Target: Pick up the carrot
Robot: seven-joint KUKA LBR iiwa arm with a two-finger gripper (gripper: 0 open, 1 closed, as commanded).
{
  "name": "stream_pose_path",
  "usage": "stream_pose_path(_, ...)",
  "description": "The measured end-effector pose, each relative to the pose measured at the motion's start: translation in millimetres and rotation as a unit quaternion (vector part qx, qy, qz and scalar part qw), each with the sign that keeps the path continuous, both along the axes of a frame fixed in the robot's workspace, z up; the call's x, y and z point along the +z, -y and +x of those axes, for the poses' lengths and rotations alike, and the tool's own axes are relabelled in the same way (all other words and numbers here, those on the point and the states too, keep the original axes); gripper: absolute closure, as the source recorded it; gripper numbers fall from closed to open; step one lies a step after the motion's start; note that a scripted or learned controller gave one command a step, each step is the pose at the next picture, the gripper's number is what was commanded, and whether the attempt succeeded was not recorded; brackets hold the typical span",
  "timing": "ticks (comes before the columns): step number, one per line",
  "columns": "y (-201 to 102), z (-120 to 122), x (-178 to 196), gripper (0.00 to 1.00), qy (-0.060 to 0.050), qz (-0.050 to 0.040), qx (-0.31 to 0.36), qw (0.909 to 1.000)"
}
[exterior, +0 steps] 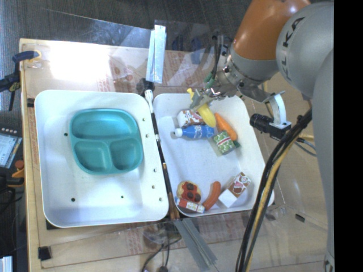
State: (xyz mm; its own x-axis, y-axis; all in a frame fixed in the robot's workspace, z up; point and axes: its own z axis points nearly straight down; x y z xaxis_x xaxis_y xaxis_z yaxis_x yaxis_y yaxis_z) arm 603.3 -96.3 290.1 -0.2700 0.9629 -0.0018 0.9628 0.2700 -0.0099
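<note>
The carrot (226, 127) is a short orange piece lying in the right bin (187, 169), in a cluster near the bin's back. It lies between a yellow toy fruit (206, 117) and a green carton (225, 144). My gripper (202, 96) hangs over the back edge of the right bin, just up and left of the carrot, close above the yellow fruit. Nothing shows as held in it. The wrist hides part of the bin's back rim.
A blue-and-white bottle (197, 132) and a small printed packet (190, 118) lie left of the carrot. A sausage (212, 195), a pizza-like piece (189, 192), a white block (227, 199) and a small carton (240, 183) sit at the front. The left bin (57, 197) holds a teal divided plate (106, 139).
</note>
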Motion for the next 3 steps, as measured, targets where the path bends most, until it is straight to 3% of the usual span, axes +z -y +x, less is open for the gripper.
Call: stream_pose_path(3, -2.8, 1.5, 25.2, 1.0, -0.001, -0.0009, 0.011, 0.9999)
